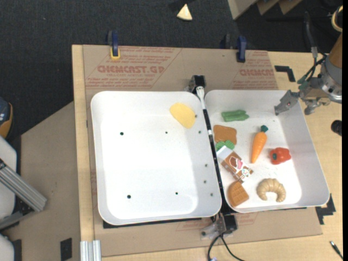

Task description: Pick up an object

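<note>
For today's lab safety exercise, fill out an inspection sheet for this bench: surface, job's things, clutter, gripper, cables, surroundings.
Surface: cardboard sheet bearing left bin and right bin, side by side.
Job's things: yellow piece in left bin; green piece, carrot, red pepper, croissant, brown packet in right bin.
Clutter: yellow scrap on dark floor.
Gripper: gripper over right bin's far right corner, holding nothing.
Cables: black cable at near edge.
Surroundings: blue clamps on the sheet's far edge.
</note>
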Available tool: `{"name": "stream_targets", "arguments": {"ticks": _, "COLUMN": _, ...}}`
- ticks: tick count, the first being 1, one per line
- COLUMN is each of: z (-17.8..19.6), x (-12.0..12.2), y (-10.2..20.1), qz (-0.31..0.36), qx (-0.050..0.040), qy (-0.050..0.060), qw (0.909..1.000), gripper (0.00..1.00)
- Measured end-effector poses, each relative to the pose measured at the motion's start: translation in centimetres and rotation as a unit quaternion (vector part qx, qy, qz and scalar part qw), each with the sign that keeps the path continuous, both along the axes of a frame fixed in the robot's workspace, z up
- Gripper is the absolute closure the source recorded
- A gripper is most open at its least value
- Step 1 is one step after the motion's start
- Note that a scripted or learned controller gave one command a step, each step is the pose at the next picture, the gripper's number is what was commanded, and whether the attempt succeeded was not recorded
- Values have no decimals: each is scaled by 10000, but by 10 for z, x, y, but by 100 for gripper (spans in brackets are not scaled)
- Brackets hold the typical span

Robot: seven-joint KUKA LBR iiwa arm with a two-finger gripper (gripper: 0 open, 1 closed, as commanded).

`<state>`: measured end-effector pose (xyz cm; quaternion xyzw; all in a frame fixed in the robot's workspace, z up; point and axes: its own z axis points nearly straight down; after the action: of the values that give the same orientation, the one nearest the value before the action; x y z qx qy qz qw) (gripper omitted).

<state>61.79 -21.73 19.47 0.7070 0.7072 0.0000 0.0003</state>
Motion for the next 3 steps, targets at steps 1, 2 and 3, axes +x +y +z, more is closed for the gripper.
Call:
{"name": "stream_targets", "arguments": {"ticks": 1, "z": -117, "x": -8, "y": 40, "qz": 12, "qx": 24, "qy": 44, "qw": 10000, "gripper": 0}}
{"name": "stream_targets", "arguments": {"ticks": 2, "z": -99, "x": -5, "y": 36, "qz": 5, "qx": -6, "qy": -13, "qw": 10000, "gripper": 100}}
{"name": "stream_targets", "arguments": {"ticks": 3, "z": -52, "x": -14, "y": 100, "qz": 26, "qx": 6, "qy": -11, "qw": 10000, "gripper": 100}}
